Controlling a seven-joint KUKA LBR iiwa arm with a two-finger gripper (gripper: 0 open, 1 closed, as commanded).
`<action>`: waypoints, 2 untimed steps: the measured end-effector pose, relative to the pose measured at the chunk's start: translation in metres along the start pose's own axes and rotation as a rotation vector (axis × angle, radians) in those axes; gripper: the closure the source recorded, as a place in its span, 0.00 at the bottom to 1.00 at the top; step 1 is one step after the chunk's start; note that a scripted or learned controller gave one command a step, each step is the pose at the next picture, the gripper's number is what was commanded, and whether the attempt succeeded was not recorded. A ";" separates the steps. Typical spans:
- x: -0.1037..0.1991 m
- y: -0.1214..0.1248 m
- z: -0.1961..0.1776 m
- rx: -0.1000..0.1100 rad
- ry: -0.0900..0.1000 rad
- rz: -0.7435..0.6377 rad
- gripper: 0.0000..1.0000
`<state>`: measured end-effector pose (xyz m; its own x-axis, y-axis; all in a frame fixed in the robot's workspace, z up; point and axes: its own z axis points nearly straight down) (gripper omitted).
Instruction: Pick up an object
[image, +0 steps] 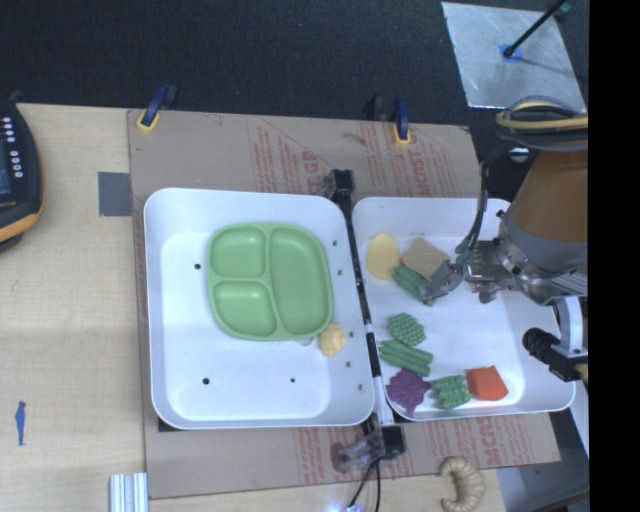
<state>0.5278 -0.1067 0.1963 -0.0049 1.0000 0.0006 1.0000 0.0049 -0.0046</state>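
- Bench (70, 300): pale wood top with a cardboard sheet (250, 150) clipped over it; two white bins lie side by side on the cardboard. Dark floor beyond the far edge. A handheld controller (15, 180) rests at the bench's left edge.
- Left bin (180, 390): holds a green divided plate (270, 280), flat and upright; a small yellow piece (331, 341) touches the plate's near right corner.
- Arm (550, 220): comes in from the right, orange band above the wrist, reaching low over the right bin.
- Right bin (520, 400): the candidate objects are all here. Far end: yellow round piece (381, 256), tan block (424, 258), dark green piece (408, 280), packed close together. Middle: two green ridged pieces (405, 340). Near end: purple cluster (406, 388), another green piece (450, 390), orange block (486, 382).
- Gripper (437, 290): tip sits just beside the tan block and the dark green piece. Cannot tell its state from this angle; nothing seen held.
- Judgement: approach phase, nothing lifted. The far group is crowded, so a clean descent needs centring on one item; a grip straddling tan block and green piece would likely slip. The orange block stands more apart and looks the easier target.
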 end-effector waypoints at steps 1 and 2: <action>0.016 -0.019 0.040 0.004 0.001 0.001 0.00; -0.036 0.033 -0.060 -0.015 -0.006 0.005 0.00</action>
<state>0.5617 -0.1422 0.2558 -0.0003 1.0000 -0.0053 0.9999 0.0003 0.0103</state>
